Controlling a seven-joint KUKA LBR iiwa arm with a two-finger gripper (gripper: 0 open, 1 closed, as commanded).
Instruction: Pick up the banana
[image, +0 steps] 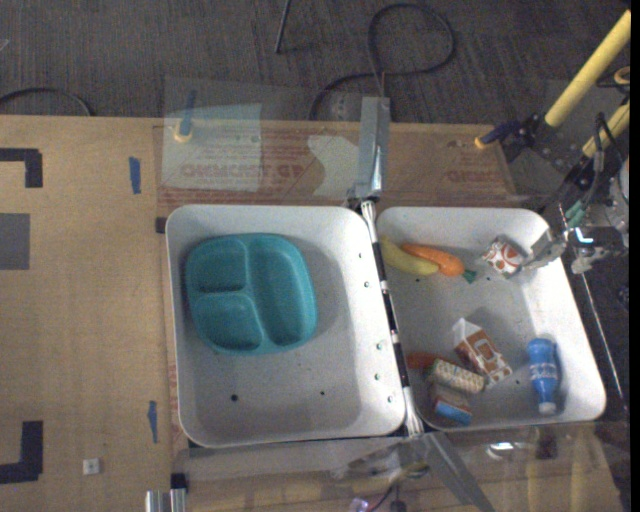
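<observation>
Left bin (200, 400): teal divided plate (250, 292), upper-left area. Right bin (585, 340): banana (408, 259) near top-left corner, touching carrot (436, 260); small carton (483, 353), snack packets and blue bottle (542, 373) lower down. Gripper (553, 243) at the right bin's top-right edge, beside a red-white item (503, 256); grip state cannot be told

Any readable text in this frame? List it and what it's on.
Cardboard sheet behind the bins: faint printed line, too blurred to read.
Small carton in the right bin: print too small to read.
Blue bottle: label unreadable.
No legible text anywhere.
</observation>
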